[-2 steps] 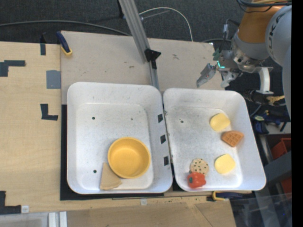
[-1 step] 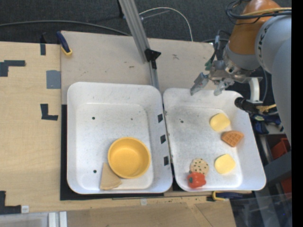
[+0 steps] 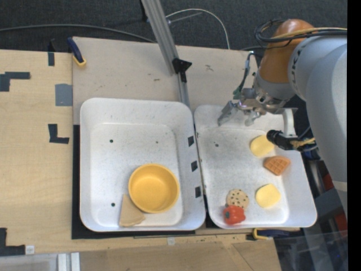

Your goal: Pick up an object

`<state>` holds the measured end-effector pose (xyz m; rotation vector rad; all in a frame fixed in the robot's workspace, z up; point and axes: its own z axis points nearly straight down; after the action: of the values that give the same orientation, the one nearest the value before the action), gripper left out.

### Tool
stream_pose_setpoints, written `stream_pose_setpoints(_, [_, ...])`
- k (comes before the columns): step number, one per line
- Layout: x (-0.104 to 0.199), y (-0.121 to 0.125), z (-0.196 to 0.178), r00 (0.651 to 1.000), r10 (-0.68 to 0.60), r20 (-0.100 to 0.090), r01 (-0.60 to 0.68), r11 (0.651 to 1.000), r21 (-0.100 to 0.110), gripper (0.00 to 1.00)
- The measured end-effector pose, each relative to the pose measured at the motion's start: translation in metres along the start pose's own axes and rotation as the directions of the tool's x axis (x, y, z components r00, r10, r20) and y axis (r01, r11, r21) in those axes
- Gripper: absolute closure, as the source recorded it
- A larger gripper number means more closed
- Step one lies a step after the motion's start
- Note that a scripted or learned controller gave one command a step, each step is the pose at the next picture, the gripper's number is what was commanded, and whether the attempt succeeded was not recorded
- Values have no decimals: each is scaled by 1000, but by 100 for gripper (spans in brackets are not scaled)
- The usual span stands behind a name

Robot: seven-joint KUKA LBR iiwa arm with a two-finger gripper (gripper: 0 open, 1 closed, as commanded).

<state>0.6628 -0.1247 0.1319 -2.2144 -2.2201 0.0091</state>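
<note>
My gripper hangs over the far edge of the right bin, its fingers spread open with nothing between them. Below it in that bin lie a pale yellow round piece, an orange waffle, a second yellow piece, a chocolate-chip cookie and a red fruit-like toy. The nearest of them, the upper yellow piece, sits to the right of and nearer than the gripper, apart from it.
The left bin holds a yellow bowl with a tan flat piece against its near-left side. A grey metal pole slants down to the gap between the bins. The arm's body fills the upper right.
</note>
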Motion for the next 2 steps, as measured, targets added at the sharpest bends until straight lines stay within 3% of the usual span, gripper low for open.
stream_pose_setpoints(1, [1,-1,46,1000,-1,1,1,1000,-3,0])
stream_pose_setpoints(2, [2,0,34,1000,-2,1,2,1000,-5,100])
